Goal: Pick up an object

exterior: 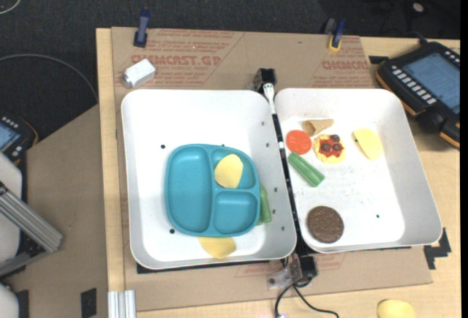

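Note:
The right bin (409, 163) holds several small toy foods. A red tomato (297, 141) lies near its left wall, with a green vegetable stick (306, 169) just below it. A tan cone-shaped piece (317, 126) sits above them. Beside it is a yellow piece with red and dark toppings (330, 148), and a plain yellow piece (367, 143) lies to the right. A brown round cookie (325, 224) rests near the front wall.
The left bin (142, 163) holds a blue divided tray (194, 188) with a yellow piece (229, 171) in its upper compartment. Another yellow piece (217, 245) lies at the tray's front edge, and a green piece (264, 205) at its right side. A black tablet (428, 82) sits at the right.

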Motion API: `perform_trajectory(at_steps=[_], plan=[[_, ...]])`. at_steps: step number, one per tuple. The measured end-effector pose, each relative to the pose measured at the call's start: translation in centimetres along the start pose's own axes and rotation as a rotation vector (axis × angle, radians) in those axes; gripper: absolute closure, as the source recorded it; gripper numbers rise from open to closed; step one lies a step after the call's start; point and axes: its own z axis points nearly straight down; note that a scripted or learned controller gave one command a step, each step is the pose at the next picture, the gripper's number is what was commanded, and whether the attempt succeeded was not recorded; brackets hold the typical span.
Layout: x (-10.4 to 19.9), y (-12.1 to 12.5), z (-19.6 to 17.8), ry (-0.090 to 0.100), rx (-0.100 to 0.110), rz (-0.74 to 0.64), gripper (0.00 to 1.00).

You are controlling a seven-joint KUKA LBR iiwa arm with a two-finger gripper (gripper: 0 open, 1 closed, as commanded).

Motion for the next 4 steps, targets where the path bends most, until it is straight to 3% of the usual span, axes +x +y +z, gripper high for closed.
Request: perform_trajectory(at_steps=[1, 2, 3, 4], plan=[[0.0, 0.1, -1.1, -0.002, -0.005, 0.0, 1.0], [-1.4, -0.6, 7.5, 0.015, 0.03, 0.005, 1.0], [-7.2, -1.0, 18.6, 0.015, 0.033, 0.009, 1.0], [-1.2, -0.4, 6.0, 0.01, 0.006, -0.005, 1.0]])
